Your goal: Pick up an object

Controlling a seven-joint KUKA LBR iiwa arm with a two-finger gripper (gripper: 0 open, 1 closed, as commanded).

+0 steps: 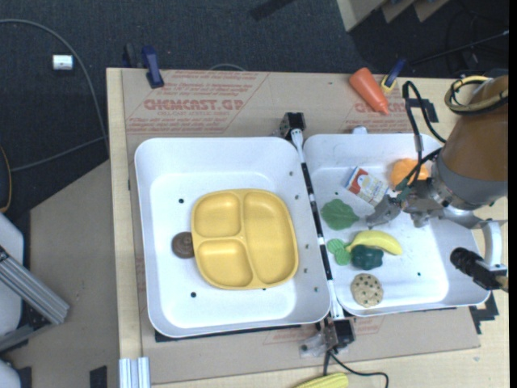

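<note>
Dark carpet is seen around a table (202, 103) topped with printed cardboard, on which two shallow white bins are set side by side. Near the table's far left corner a blue clamp (151, 66) is fixed. In the left bin (153, 184) a yellow divided tray (244, 238) is laid, and a small brown round object (182, 244) is tucked against the tray's left edge. In the right bin (428, 285) the loose objects are gathered: a green leaf-shaped piece (338, 213) near the divider, a small white packet with red print (366, 186) just behind it, a yellow banana (377, 241) with a dark green lump (365, 256) touching its near side, and a speckled cookie (367, 289) nearest the front wall. An orange round object (404, 170) is partly covered by the arm. Beyond the bin, an orange carrot-shaped toy (369, 90) is left on the cardboard. The gripper (386, 212) is reached in from the right, low over the bin, between the packet and the banana and just right of the green leaf; nothing is seen between the jaws, and whether they are apart or together cannot be told. The grey wrist and orange band (481, 140) are hung over the bin's right side, with black cables looped above them.
</note>
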